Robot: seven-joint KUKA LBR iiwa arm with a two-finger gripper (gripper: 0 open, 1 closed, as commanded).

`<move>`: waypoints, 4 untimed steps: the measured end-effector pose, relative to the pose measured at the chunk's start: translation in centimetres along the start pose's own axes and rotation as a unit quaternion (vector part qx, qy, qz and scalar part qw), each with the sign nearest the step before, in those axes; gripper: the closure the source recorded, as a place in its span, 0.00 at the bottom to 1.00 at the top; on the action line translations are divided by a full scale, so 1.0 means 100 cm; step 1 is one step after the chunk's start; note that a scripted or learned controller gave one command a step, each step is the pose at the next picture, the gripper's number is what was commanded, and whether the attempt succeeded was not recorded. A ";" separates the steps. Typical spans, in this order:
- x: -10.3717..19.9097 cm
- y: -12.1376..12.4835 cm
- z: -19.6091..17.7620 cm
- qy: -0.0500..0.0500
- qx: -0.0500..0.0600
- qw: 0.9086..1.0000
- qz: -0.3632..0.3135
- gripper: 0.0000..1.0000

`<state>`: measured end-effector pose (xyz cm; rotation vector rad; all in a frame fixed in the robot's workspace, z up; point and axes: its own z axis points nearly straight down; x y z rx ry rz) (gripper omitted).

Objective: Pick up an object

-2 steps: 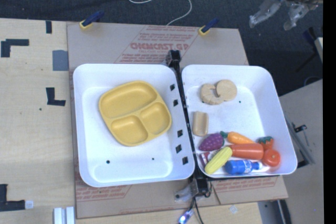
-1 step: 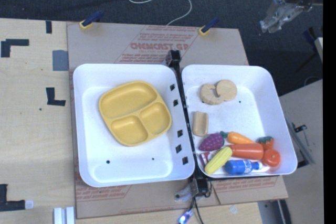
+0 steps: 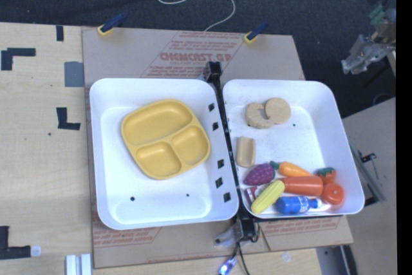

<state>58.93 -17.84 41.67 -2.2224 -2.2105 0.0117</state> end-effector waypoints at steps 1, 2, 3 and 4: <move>-0.049 -0.033 0.049 0.000 0.001 1.000 0.000 1.00; -0.014 -0.091 0.034 0.001 -0.002 1.000 -0.004 1.00; -0.048 -0.105 0.063 0.000 -0.001 1.000 -0.001 1.00; -0.046 -0.103 0.054 0.000 0.000 1.000 -0.003 1.00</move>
